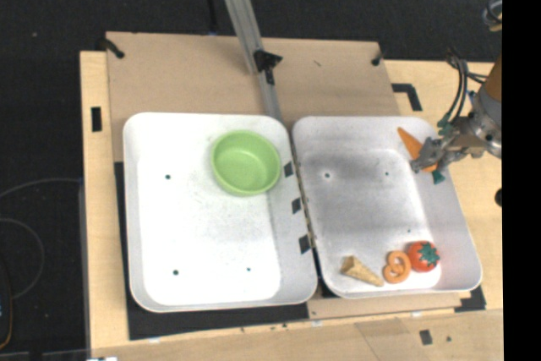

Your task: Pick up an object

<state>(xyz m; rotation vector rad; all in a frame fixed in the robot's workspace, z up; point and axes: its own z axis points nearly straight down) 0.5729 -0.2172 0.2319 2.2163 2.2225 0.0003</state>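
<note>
- Clearly the gripper [429,158] sits over the far right edge of the right bin [363,190], low over the rim; whether it is clenched or released cannot be told, since the wrist and cables blur together there.
- An orange wedge [408,139] lies just beside the gripper, on the side towards the bin's middle, touching it or very nearly so. A small orange patch also shows just under the gripper, so it may be one piece running beneath the tool. Nothing shows it as grasped.
- Judged from this, the wedge is the likely target and the step in hand is the closing grasp.
- To do it well, the arm should centre on the wedge's thick part, not the thin tip, and line up across its narrow width.
- The wedge rests on or against the bin's sloping wall, so the descent should be gentle; a hard push could slide it down the slope or jam the tool on the rim.
- A straight lift afterwards would show whether the grasp took.
- Fallback targets lie well apart from the gripper, in the near corner: a red fruit [423,255], an orange ring [396,267] and a tan cone [361,270].
- A green bowl [245,163] sits farthest from the tool, in the left bin [194,258].
</note>
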